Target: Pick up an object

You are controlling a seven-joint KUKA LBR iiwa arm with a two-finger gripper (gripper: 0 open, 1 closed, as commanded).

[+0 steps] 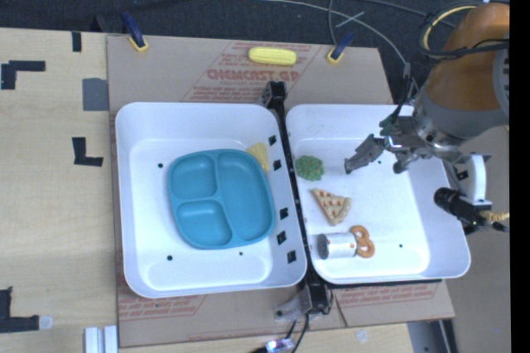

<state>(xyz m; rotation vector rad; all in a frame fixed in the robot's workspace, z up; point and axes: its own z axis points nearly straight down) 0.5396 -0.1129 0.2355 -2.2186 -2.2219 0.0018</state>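
The arm [464,61] reaches in from the right, its orange band above the grey wrist, and the gripper [383,161] hangs over the right bin [431,256], near its back half. The two fingers are spread apart: one [359,161] points left toward the broccoli, the other [406,164] sits nearer the wrist. Nothing lies between them.

In the right bin, a green broccoli piece [310,168] sits close to the divider between the bins. In front of it lies a waffle wedge [331,205], and nearer the front rim a silver can [335,245] lies on its side, touching a pretzel [362,242].

The left bin [137,177] holds a blue tray [220,198] with three compartments. A pale yellow piece [259,153] lies just beside the tray's back right corner.

Both bins rest on a cardboard sheet [186,70] printed in red; the lettering is too blurred to read with confidence. A yellow banana-like toy [272,55] lies on the cardboard behind the bins, and two clamps [134,34] pin the sheet's back edge.
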